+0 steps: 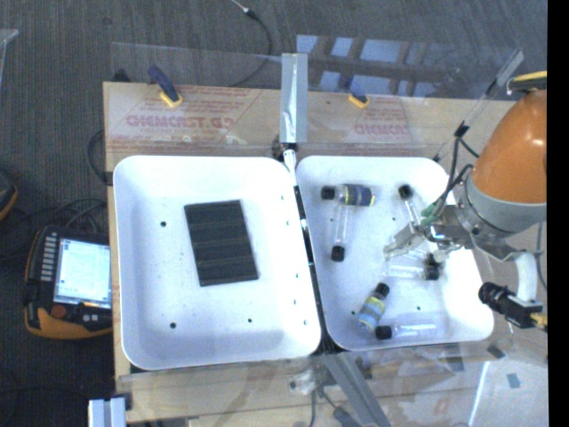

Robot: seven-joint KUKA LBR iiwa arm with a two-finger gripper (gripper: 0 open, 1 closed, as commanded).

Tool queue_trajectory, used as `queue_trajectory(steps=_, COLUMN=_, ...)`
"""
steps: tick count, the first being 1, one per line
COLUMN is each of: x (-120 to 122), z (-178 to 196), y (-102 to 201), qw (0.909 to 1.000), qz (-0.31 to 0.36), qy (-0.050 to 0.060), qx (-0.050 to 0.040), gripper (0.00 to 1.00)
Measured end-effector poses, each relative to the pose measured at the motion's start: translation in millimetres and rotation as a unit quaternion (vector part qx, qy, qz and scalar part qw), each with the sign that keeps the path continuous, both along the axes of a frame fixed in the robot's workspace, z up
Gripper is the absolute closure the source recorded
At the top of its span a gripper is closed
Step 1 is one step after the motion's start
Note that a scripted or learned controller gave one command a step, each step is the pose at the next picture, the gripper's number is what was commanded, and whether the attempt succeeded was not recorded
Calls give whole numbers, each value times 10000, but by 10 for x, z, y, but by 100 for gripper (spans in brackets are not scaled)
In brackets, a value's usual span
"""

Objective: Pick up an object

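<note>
Reddish lettering on the cardboard sheet (191, 121) behind the two shallow white bins is too faint to read reliably, and the label on the dark-capped clear vial with a yellow-and-blue band (372, 303) is illegible. That vial lies at about five o'clock in the right bin (462, 323), long axis running from seven to one o'clock (cap uppermost). The metal two-finger gripper (411, 238) hovers at three o'clock over clear vials, and I cannot tell its grip state.
</note>
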State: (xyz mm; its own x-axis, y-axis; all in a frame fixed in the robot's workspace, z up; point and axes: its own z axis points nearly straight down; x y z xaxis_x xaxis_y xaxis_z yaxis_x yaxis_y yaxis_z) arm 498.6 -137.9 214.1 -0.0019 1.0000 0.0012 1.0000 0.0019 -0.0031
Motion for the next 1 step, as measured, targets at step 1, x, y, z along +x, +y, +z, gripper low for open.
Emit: queue_trajectory(steps=1, x=175, z=-993, y=-65, qw=9995, qz=-218, qy=-218, qx=-68, gripper=0)
